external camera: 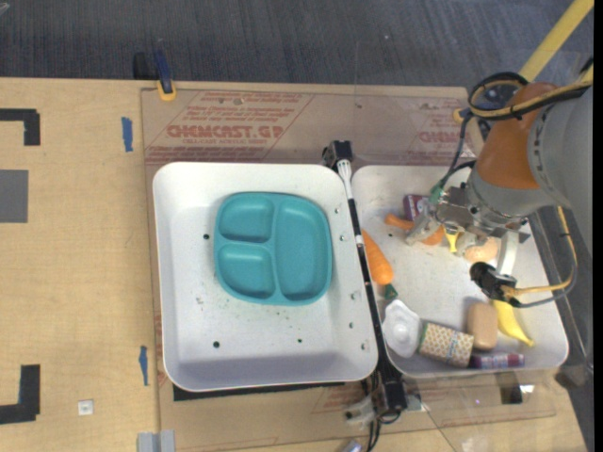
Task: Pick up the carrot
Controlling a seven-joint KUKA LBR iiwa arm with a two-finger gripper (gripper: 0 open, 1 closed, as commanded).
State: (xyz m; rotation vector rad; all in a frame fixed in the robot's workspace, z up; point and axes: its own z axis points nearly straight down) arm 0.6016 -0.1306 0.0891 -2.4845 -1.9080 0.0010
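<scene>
The carrot (377, 261) lies in the right bin (542, 347), close against its left wall, just beside the divide between the two bins. It is tilted, its narrow end up toward the back and its thick end toward the front. Nothing is touching it.

The gripper (443, 222) is well to the right of the carrot, low over the back half of the same bin. Whether its jaws are apart or closed cannot be told from this angle, as the metal wrist parts crowd them. A small orange piece (399, 221) sits just at its left, and a dark purple-labelled item (417, 203) lies just behind it; whether the gripper touches either cannot be made out.

The arm (556, 153) comes in from the right, its orange band (504, 153) above the wrist, bent down over the bin's back right part, with black cables looping near it.

Toward the front of the right bin lie a white crumpled object (400, 326), a speckled cylinder (447, 343), a tan block (483, 324) and a banana (511, 321), clustered together.

The left bin (188, 337) holds a teal divided plate (274, 248), set near its middle.
</scene>
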